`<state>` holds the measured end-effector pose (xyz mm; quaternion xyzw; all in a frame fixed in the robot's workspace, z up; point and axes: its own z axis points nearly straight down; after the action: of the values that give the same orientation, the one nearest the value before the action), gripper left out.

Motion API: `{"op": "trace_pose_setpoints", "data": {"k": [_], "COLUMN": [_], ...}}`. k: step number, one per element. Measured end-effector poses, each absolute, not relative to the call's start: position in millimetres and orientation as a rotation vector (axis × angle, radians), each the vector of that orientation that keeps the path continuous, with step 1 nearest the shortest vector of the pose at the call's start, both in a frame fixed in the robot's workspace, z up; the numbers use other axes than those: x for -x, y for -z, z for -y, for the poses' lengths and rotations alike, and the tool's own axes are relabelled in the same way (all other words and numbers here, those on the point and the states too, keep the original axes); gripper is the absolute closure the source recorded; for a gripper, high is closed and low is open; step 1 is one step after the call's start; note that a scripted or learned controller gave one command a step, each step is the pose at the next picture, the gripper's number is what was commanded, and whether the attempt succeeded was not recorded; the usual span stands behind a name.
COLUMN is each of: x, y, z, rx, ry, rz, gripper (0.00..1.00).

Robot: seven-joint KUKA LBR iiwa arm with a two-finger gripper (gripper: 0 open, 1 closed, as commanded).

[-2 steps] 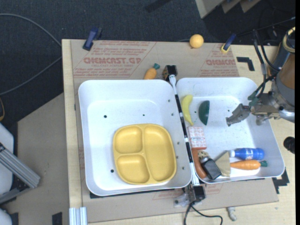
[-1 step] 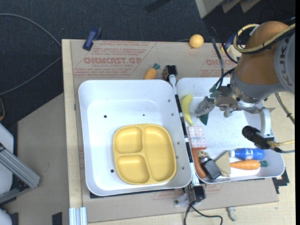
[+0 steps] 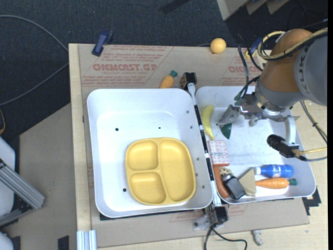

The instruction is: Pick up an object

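Note:
My gripper (image 3: 240,121) hangs over the upper part of the right bin (image 3: 307,184), with its two grey fingers apart and nothing between them. Just under its left finger lies a small dark green piece (image 3: 226,131), and a yellow banana (image 3: 207,120) rests along the bin's left wall. Lower in that bin are a red and white packet (image 3: 218,151), a black block (image 3: 235,187), a blue bottle (image 3: 274,170) and an orange carrot (image 3: 272,183).
The left bin (image 3: 104,119) holds a yellow divided plate (image 3: 158,170). A black cable fitting (image 3: 281,145) hangs from the arm over the right bin. On the bench behind the bins lie an orange ball (image 3: 218,45), a small orange toy (image 3: 167,80) and a blue clip (image 3: 101,42).

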<state>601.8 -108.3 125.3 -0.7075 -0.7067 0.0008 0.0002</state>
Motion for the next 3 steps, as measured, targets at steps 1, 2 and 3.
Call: {"op": "trace_pose_setpoints", "data": {"k": [1,2,3], "x": [-598.6,-599.7,-602.7], "y": [-83.6,-94.6,-186.0], "z": [103.5,103.6,32.0], "rx": [2.22,2.222,2.22], "ry": [-0.003,0.0,0.005], "rz": [2.218,2.22,2.225], "gripper": [0.0,1.0,1.0]}}
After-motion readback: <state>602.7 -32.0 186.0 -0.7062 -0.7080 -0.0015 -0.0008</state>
